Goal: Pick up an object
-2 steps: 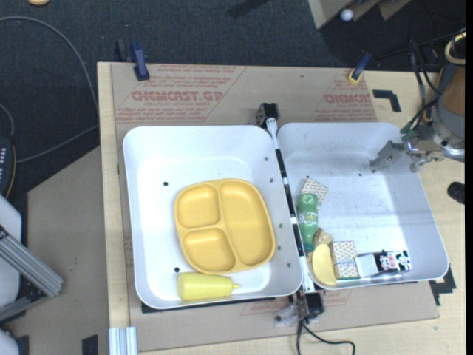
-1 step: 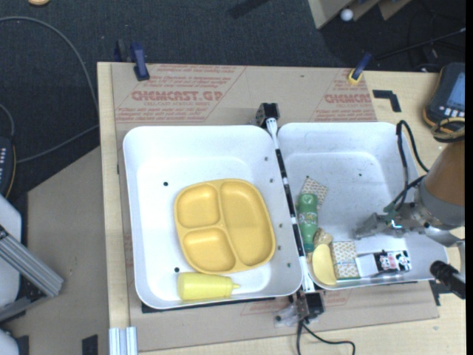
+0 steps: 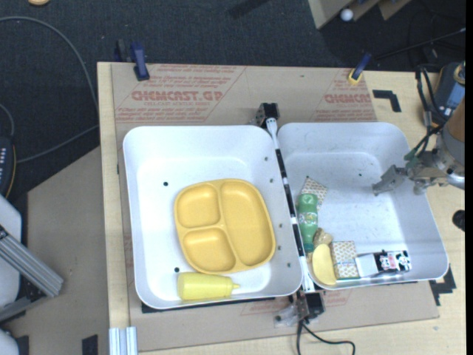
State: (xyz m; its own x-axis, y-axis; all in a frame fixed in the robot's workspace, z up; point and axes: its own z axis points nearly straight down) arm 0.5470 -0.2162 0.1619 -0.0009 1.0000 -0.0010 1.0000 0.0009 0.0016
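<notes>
Grey two-finger gripper (image 3: 390,180) reaches in from right, over right shallow white plastic bin (image 3: 369,143), near its right wall. Fingers spread apart, nothing between them.

Right bin contents cluster along left and near edges: green plastic bottle (image 3: 307,214) by divider, small patterned packet (image 3: 313,188) just above it, yellow rounded piece (image 3: 322,265), tan patterned block (image 3: 345,259), black-and-white box (image 3: 391,261). All well apart from gripper.

Left white bin (image 3: 148,198) holds yellow three-compartment plastic tray (image 3: 224,224) and yellow squeeze bottle (image 3: 206,285), lying on side.
</notes>
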